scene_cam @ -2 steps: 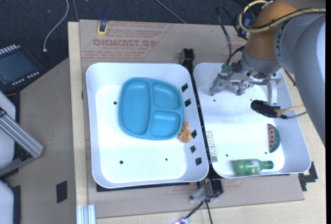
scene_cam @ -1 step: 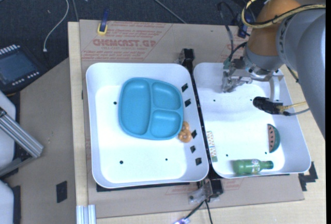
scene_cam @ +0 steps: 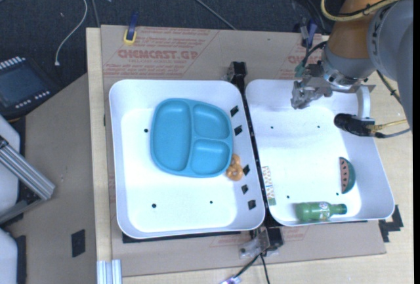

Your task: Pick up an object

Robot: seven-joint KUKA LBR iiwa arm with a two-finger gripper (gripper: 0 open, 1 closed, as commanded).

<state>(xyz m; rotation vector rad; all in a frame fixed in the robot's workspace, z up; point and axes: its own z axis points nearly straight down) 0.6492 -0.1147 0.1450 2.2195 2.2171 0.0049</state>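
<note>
The right bin (scene_cam: 289,145) holds a green bottle (scene_cam: 317,211) lying on its side near the front edge and a watermelon slice toy (scene_cam: 346,174) by the right wall. My gripper (scene_cam: 300,99) hangs over the bin's far part, well away from both objects, with nothing seen between its fingers. In the left bin (scene_cam: 131,164) lies a blue divided plate (scene_cam: 191,137), with a small orange-brown object (scene_cam: 234,169) at its right edge.
A black divider with clips (scene_cam: 244,145) runs between the two bins. A black cable plug (scene_cam: 354,123) hangs from the arm over the right bin's right side. Loose cables lie on the dark floor behind the bench.
</note>
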